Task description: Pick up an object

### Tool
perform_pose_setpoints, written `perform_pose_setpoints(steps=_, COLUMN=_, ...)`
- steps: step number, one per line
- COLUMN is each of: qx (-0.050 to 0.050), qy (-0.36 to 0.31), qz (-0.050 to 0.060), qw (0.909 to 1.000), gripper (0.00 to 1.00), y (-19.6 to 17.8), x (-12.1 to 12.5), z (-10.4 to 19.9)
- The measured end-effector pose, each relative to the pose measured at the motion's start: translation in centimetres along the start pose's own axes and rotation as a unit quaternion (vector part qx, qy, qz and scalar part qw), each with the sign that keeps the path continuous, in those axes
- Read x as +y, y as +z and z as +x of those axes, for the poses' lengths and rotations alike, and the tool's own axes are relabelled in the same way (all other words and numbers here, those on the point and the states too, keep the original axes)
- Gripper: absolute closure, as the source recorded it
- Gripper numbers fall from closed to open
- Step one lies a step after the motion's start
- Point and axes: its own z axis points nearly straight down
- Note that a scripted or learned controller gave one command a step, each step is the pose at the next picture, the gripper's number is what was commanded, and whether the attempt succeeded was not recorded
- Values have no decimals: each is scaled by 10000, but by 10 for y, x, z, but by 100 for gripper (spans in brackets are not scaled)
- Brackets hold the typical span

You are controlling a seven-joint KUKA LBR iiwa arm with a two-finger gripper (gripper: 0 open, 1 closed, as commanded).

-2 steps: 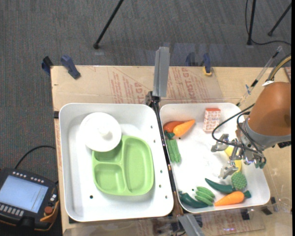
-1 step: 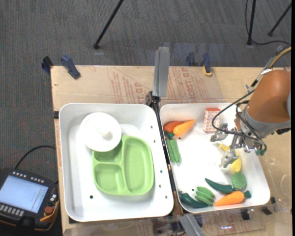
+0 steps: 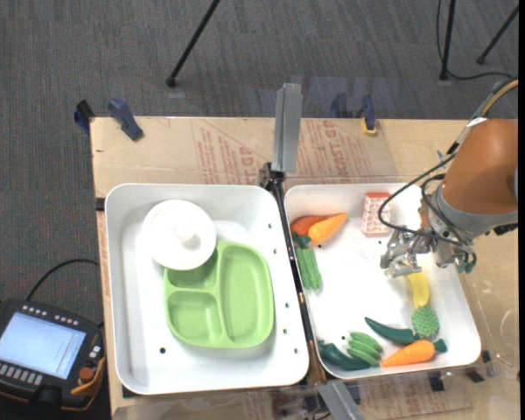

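Looking down at a slant on a bench (image 3: 201, 151) with two shallow white bins side by side. Left bin (image 3: 122, 278): a green divided tray (image 3: 236, 300), with a round white lid (image 3: 180, 233) overlapping its far left corner. Right bin (image 3: 359, 269): an orange carrot (image 3: 325, 227) by the far left wall, a green pod (image 3: 310, 268) just near of it, a small red and white box (image 3: 375, 213) at the far side. Along the near wall, dark green vegetables (image 3: 359, 348), a second carrot (image 3: 411, 353) and a bumpy green piece (image 3: 425, 322). Reaching in from the right, the grey and orange arm (image 3: 477, 178), its gripper (image 3: 409, 259) low over the right half of this bin. Just near of the gripper, a yellow banana (image 3: 418, 289), touching or almost touching the fingertips. Nothing clearly between the fingers; cannot tell whether spread or closed.
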Motion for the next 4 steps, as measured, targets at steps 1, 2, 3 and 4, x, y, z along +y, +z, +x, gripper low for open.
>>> perform_pose_setpoints(steps=1, qx=19, qy=1364, qz=6, qw=9906, gripper=100, y=11, x=-9, z=-37)
perform_pose_setpoints(steps=2, qx=17, qy=1363, qz=8, qw=9907, gripper=0, y=11, x=-9, z=-38)
perform_pose_setpoints(steps=3, qx=31, qy=1895, qz=8, qw=9819, gripper=0, y=11, x=-6, z=38)
perform_pose_setpoints(steps=4, qx=16, qy=2034, qz=8, qw=9791, gripper=0, y=11, x=-7, z=-36)
